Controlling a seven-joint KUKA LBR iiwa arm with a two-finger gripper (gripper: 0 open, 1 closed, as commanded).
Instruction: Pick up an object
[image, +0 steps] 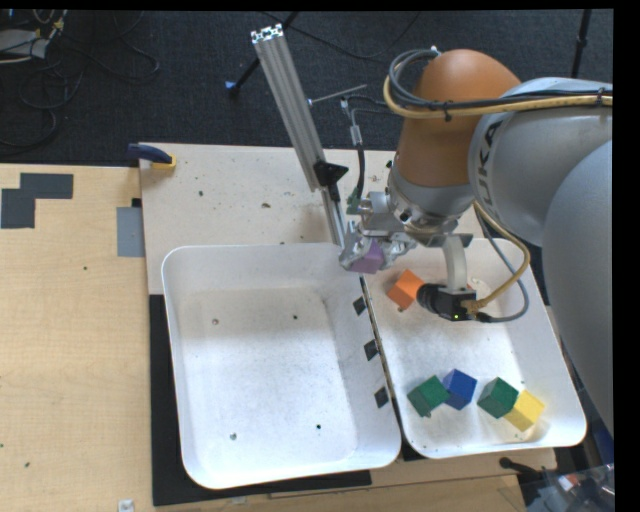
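A purple block (369, 260) sits between the fingertips of my gripper (364, 250), which is shut on it. It hangs over the far end of the divide between the two bins. An orange block (404, 289) lies just to the right of it in the right bin (470, 345). Near that bin's front edge sit a green block (427, 395), a blue block (460, 387), a second green block (497, 396) and a yellow block (527, 410).
The left bin (250, 380) lies beside the right one, with black clips (368, 348) along the shared rim. A slanted aluminium bar (295, 120) rises just behind the gripper. A blue clamp (150, 154) sits at the bench's far left corner.
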